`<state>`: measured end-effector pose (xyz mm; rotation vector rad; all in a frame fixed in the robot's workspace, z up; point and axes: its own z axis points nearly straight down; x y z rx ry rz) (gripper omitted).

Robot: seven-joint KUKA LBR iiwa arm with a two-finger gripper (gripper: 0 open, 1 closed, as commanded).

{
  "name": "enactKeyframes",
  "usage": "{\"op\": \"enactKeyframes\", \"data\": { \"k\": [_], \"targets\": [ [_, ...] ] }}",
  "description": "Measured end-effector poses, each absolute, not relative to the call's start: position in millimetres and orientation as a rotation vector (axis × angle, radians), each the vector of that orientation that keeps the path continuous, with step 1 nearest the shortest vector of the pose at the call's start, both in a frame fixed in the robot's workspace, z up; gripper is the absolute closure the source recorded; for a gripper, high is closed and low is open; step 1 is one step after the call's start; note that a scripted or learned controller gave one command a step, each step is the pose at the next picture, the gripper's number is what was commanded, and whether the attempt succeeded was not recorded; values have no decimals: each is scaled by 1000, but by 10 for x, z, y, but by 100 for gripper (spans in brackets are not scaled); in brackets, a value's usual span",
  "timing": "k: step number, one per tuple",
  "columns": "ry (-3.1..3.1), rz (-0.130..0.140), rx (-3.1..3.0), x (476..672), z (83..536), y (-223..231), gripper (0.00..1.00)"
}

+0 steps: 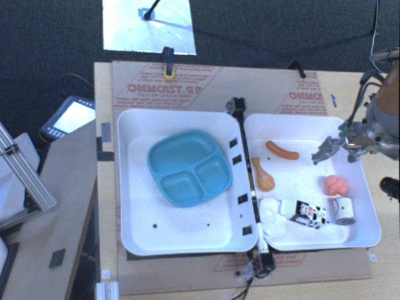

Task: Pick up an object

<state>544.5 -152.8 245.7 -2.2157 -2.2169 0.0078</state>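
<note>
Objects for picking lie in the right bin: a sausage near the far left part, a tan chicken drumstick just beside the divider, a pink lumpy ball toward the right, a small can just in front of the ball, a black-and-white carton lying flat near the front, and a white crumpled piece at the front left corner, touching the carton's left end. The gripper hangs over the far right part of this bin, its two dark fingers spread apart, one pointing left toward the sausage and the other lower right; nothing sits between them and they touch none of the objects. The pink ball is the nearest thing, just in front of the gripper; the sausage lies to its left, apart from the left fingertip; the can and carton are farther toward the front. The left bin holds a blue divided plate, well apart from the gripper. Both bins rest on a cardboard sheet printed with red lettering.
</note>
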Motion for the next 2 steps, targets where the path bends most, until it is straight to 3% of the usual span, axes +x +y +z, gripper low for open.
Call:
{"op": "enactKeyframes", "data": {
  "k": [1,2],
  "targets": [
    [-2226,-1,-2219,5467,2510,-1525,0],
    [-2221,3,-2219,5502,1997,-1620,0]
  ]
}}
